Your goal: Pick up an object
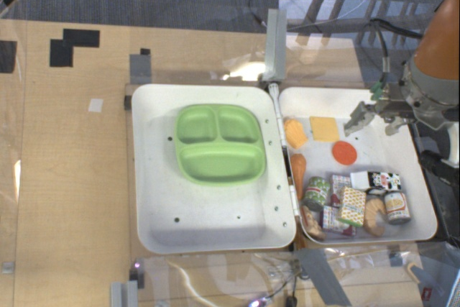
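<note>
Objects for picking lie heaped in the right bin (424,187), the smaller toy groceries crowding its near end. Beside it, the left bin (154,176) carries a green divided plate (219,143), the largest single thing here and likely too broad and flat for the fingers. Over the right bin's far right side hangs the grey arm's gripper (379,118), its two fingers spread apart with nothing between them. Next in size are a yellow cheese slice (324,129) and an orange carrot (297,170) against the dividing wall, then a small can (395,206) and a red disc (344,152) lying just below the fingers. These look like light, stiff plastic; the disc seems thin and slippery, so the can's round sides would probably give a surer hold.
</note>
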Controlling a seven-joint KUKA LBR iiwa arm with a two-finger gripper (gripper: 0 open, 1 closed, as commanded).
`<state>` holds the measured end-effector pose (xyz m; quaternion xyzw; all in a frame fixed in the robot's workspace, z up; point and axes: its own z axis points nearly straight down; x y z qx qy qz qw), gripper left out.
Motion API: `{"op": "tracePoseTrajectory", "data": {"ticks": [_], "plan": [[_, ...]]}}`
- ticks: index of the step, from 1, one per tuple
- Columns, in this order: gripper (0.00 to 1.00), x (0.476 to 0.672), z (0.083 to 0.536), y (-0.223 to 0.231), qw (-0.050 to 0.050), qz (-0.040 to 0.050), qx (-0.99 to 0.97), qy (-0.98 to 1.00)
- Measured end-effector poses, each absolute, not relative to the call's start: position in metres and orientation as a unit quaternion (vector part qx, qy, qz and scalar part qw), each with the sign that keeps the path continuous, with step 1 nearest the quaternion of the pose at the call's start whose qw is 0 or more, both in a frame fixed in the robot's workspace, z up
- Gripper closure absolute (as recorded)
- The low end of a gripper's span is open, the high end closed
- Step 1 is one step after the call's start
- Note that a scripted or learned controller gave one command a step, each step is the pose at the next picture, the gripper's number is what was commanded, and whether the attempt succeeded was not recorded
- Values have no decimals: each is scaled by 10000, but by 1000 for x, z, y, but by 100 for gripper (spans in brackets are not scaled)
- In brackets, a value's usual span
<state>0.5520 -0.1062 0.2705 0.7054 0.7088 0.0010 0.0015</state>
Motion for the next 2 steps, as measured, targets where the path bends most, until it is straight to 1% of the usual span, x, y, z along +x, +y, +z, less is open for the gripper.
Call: {"op": "tracePoseTrajectory", "data": {"ticks": [1,2], "plan": [[0,579,153,-126,5,5,6658,7462],[0,579,154,-126,13,11,6658,7461]]}}
